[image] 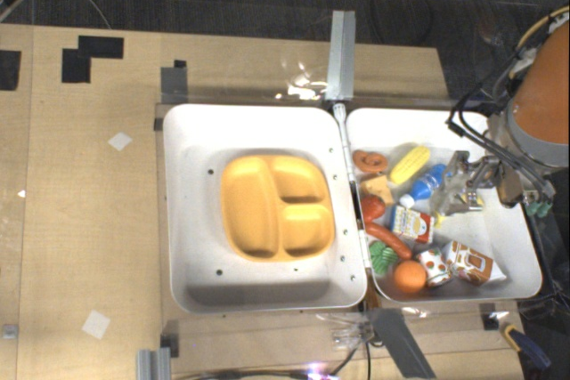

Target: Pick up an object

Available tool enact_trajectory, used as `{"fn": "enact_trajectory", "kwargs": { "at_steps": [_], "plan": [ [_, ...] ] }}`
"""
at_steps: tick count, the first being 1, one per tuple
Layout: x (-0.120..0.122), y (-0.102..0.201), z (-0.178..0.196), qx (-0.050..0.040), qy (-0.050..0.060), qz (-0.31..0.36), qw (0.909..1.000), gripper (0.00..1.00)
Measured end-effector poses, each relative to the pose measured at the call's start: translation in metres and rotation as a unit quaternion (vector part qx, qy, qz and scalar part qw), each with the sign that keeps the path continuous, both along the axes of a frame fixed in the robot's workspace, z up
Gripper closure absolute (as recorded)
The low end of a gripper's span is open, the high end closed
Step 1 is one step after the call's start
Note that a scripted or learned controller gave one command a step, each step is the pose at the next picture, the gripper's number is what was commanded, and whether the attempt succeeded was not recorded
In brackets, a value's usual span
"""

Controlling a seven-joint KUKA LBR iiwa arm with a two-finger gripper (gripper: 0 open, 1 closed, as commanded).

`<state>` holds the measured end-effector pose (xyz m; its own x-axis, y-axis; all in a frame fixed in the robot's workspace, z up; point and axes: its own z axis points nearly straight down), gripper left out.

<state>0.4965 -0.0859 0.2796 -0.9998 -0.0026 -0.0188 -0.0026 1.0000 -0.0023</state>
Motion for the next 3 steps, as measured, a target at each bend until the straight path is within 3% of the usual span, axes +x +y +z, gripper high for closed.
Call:
{"fn": "enact_trajectory", "kwargs": {
  "at_steps": [1, 2, 3],
  "plan": [
    [0.000, 0.000, 0.000, 0.0001, 0.000, 0.000, 1.0000, 0.00],
    [0.039, -0.041, -0.190, 0.0041, 0.001, -0.229, 0.9734, 0.00],
    [0.073, -0.007, -0.190, 0.0080, 0.001, -0.417, 0.9090, 0.00]
  ]
}}
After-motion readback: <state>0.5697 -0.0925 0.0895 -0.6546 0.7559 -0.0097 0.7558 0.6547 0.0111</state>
